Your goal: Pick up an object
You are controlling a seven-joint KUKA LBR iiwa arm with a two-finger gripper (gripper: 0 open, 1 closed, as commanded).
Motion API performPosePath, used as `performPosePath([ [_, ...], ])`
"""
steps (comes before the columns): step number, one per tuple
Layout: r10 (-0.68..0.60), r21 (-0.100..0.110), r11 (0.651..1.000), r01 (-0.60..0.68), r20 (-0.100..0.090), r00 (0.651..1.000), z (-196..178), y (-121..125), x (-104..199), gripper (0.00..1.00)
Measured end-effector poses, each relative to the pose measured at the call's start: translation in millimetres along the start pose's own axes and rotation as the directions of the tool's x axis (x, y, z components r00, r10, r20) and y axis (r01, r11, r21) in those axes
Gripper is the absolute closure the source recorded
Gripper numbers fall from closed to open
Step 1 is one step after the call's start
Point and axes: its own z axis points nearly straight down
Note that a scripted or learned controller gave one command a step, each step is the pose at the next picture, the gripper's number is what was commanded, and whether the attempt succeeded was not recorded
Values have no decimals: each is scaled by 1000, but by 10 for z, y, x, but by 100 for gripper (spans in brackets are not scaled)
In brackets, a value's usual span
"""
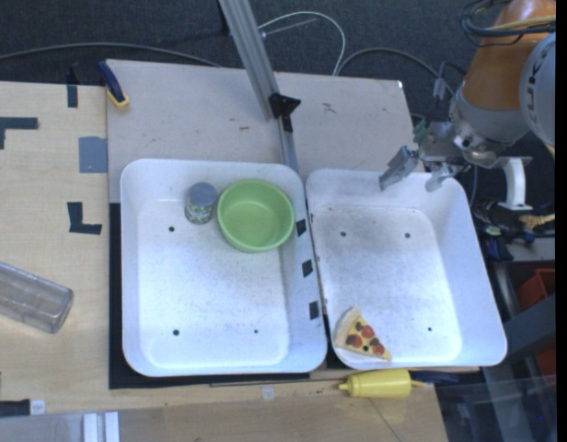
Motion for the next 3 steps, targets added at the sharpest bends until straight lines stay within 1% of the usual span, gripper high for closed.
performPosePath([
  [1,0,0,1000,0,0,1000,0,0,-1,0],
  [2,2,6,1000,-2,1,1000,570,-79,-71,0],
  [3,1,5,1000,-1,0,1000,1018,-81,-18,0],
])
